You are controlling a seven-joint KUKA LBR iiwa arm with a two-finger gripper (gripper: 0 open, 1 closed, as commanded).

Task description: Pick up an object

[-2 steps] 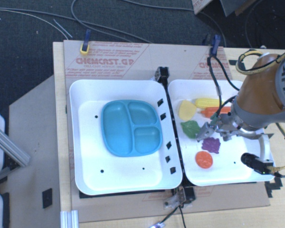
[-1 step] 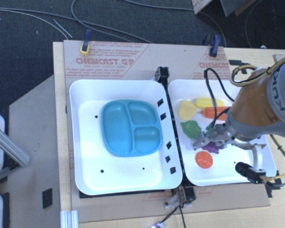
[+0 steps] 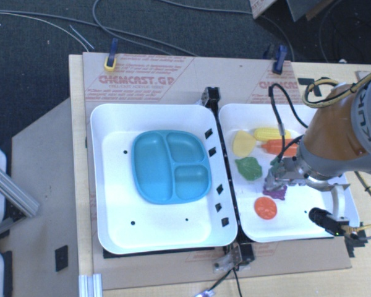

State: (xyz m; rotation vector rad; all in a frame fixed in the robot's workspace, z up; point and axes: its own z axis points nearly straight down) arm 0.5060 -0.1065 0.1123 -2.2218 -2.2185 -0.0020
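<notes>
The right bin (image 3: 253, 231) holds small toy foods: a yellow piece (image 3: 243, 143), a yellow corn-like piece (image 3: 269, 133), an orange piece (image 3: 272, 146), a green leafy piece (image 3: 250, 167), a purple piece (image 3: 276, 192) and a red-orange round one (image 3: 266, 208). My gripper (image 3: 275, 182) hangs low over the bin, right above the purple piece and just right of the green one. The wrist hides its fingers and part of the purple piece.
The left bin (image 3: 111, 215) holds a blue divided plate (image 3: 171, 166). A black divider with clips (image 3: 219, 166) runs between the bins. The arm (image 3: 337, 135) covers the right bin's right side. Cables lie behind the bench.
</notes>
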